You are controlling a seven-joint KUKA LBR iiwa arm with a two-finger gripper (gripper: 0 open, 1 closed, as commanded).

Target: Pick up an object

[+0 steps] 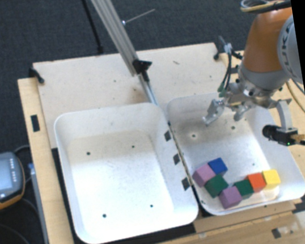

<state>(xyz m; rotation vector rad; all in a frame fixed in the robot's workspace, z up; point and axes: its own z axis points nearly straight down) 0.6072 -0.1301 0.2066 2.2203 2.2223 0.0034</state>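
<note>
End effector (226, 110) hanging over the far part of the right-hand shallow white bin (282, 144), grey metal fingers spread apart with nothing between them, just bare bin floor underneath. Orange-banded grey arm (263, 43) coming in from the right above it.

Pickable stuff all bunched up at the near end of that same bin, well apart from the end effector: small foam-looking cubes. Light purple cube (203, 173) touching a blue cube (217, 165), dark green cube (215, 185) right below those, darker purple cube (230, 196) nearest the front rim. Then a row heading right: another green cube (244, 188), orange cube (257, 181), yellow cube (271, 177), packed side by side against the rim.

Left-hand white bin (120, 169) sitting beside it on the tan wooden surface (89, 82).
</note>
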